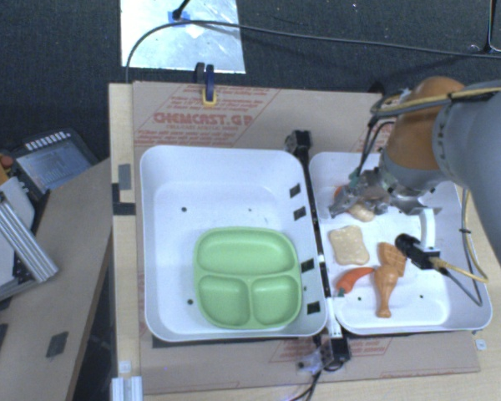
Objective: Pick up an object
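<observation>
Green divided plate (pixel 246 276) sits in the left bin (pixel 171 182), yellow clamp (pixel 207 85) gripping the cardboard sheet (pixel 259 115) behind.

green tray (pixel 246 276) in left bin (pixel 171 174); end effector (pixel 361 192) over right bin (pixel 463 303)

A: Light is even and fairly bright, seemingly from overhead; the two white bins (pixel 234 174) come close to washing out.

B: Any glare?

A: Yes, on the shiny metal sheet (pixel 184 23) at the upper middle of the frame, mottled white. The dark floor (pixel 50 48) at upper left stays dim and grainy.

B: Shadows?

A: Soft and short, a faint one under the green tray (pixel 249 276) and beside the toy food at right.

B: Sharpness?

A: Mildly soft all over; the arm (pixel 476 132) at the right edge looks blurred.
</observation>
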Controlling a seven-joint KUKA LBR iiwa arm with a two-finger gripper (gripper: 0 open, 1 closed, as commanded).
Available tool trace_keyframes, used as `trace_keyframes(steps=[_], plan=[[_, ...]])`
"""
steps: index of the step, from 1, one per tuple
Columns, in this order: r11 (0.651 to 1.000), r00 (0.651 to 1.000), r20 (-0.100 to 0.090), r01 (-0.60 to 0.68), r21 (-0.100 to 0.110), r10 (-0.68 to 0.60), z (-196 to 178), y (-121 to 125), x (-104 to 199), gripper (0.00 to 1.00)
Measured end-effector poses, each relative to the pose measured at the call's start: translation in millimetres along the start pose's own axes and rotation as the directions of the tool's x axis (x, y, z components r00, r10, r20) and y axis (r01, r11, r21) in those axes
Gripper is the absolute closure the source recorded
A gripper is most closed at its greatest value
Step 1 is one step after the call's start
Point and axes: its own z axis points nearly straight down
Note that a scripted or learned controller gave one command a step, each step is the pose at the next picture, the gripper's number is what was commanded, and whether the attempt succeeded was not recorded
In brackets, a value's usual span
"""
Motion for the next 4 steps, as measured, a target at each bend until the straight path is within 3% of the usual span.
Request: trace_keyframes(steps=[1,3,4], plan=[[1.0,1.0,0.005,-0.001,-0.013,0.001,-14.8,3.2,-2.1,1.0],[1.0,1.0,-0.001,0.001,0.001,-0.001,-120.2,7.7,-9.0,1.0],[1.0,1.0,-0.003,0.005,0.006,-0.005,-134.6,-8.5,39.8,1.0]])
